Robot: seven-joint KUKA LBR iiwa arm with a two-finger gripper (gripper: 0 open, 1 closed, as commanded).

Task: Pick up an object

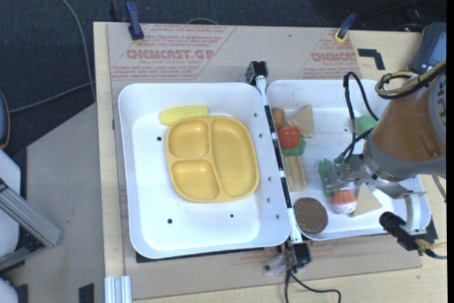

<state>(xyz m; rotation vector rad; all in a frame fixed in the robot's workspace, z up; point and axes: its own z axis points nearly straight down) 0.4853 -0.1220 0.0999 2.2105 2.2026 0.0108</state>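
While the desk (213, 53) carries two white bins side by side, the left bin (142, 174) holds a yellow divided plate (211, 157) at its middle, with a yellow corn cob (184, 113) just beyond the plate toward the bin's far edge. Grey arm (415, 131), orange band, reaches in over the right bin (323, 92) from the desk's right edge. Jaws (340, 184) low over a green object (328, 177) near the bin's front; cannot tell whether open or closed. Along that bin's left wall: tan wedge (303, 120), red tomato-like piece (289, 138), bread stick (294, 172), brown round disc (311, 215) at front-left corner. Small red-and-white item (345, 202) just beside the jaws.
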